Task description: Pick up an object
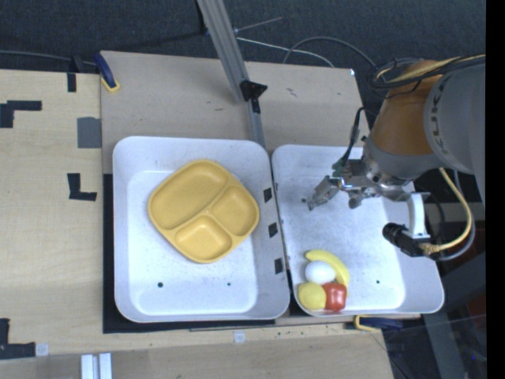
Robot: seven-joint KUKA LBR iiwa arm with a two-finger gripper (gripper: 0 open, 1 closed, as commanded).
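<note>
Note the two shallow white plastic bins, speckled and matte. The left bin [134, 212] holds a smooth yellow plastic divided plate [203, 210] with three compartments and rounded corners. The right bin [394, 283] holds a cluster of small glossy toy foods in its near left corner: a curved yellow banana [331, 262], a white egg-shaped piece [319, 272], a round yellow piece [312, 296] and a red piece [335, 296], all touching. Locate the two-finger metal gripper [335, 193] over the far part of the right bin, well apart from the cluster. Its fingers are spread, with nothing between them.
</note>
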